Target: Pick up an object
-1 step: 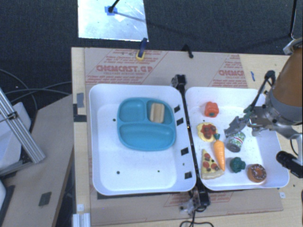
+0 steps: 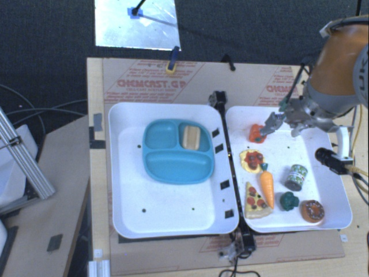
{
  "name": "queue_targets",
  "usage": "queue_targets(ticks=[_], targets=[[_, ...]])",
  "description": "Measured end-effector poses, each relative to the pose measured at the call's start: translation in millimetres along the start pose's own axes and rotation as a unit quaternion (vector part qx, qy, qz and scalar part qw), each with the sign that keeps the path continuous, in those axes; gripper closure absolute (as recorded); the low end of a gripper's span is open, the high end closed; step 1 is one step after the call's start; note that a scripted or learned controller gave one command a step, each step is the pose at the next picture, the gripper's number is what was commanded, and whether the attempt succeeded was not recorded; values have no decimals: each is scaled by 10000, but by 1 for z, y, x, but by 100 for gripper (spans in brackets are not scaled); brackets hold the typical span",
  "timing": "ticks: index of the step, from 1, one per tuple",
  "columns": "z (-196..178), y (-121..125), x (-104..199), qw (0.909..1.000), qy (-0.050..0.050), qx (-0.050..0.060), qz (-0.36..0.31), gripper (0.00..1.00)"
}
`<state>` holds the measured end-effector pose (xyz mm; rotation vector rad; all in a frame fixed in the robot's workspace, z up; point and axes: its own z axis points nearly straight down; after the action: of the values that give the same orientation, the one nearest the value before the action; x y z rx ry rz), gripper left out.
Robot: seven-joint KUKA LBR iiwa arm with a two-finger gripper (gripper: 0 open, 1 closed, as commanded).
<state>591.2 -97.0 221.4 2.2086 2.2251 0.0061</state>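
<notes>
The right bin (image 2: 340, 198) holds several toy foods. A red piece (image 2: 256, 133) lies at its upper left. Below it are a round pizza (image 2: 252, 160), a carrot (image 2: 266, 184) and a pizza slice (image 2: 256, 201). A small can (image 2: 296, 176), a green broccoli (image 2: 288, 201) and a donut (image 2: 313, 211) sit further right. My gripper (image 2: 282, 127) hangs over the bin's upper part, open, with nothing between its fingers. Its left finger (image 2: 270, 124) is right beside the red piece.
The left bin (image 2: 132, 212) carries a blue divided tray (image 2: 173, 165) with a tan bread piece (image 2: 191, 137) in its upper right compartment. A black divider (image 2: 226, 154) runs between the bins. A black part (image 2: 328, 159) of the arm overhangs the right bin's right side.
</notes>
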Motion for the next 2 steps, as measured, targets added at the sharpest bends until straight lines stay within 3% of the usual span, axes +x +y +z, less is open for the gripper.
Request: queue_targets(ticks=[1, 2], targets=[[105, 29, -2, 10000, 12, 54, 11, 0], [128, 69, -57, 10000, -4, 13, 43, 0]])
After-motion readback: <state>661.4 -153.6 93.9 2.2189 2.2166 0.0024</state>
